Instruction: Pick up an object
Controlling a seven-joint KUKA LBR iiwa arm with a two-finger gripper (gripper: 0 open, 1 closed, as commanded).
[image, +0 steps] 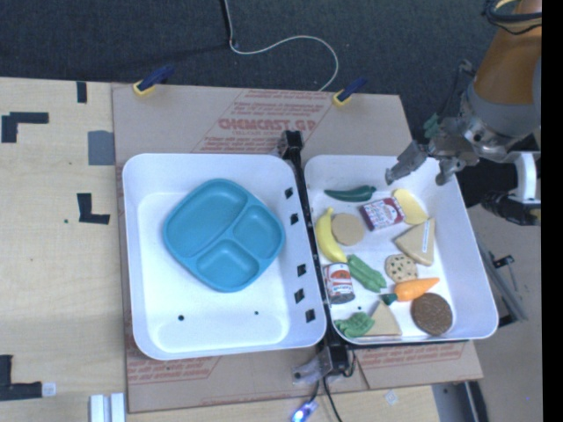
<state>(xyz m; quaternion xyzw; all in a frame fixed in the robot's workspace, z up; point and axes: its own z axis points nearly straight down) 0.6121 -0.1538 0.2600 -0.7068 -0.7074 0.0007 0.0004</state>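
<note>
My gripper [424,167] hangs above the far right corner of the right bin [466,227], open, with nothing between its two fingers. Below it the bin holds toy food: a green chili [350,192], a banana [329,236], a tan round cookie [347,229], a maroon packet [381,213], a yellow piece [410,206], a cheese wedge [417,243], a chip cookie [400,266], a green pickle [365,272], a carrot [413,289], a small can [339,282], a brown round patty [432,313] and a sandwich wedge with lettuce [371,323].
The left bin [149,306] holds a blue divided plate [223,233]. A black divider with clips [303,236] joins the two bins. Both sit on cardboard [255,121] clamped to the wooden bench. A white cable [281,47] loops behind.
</note>
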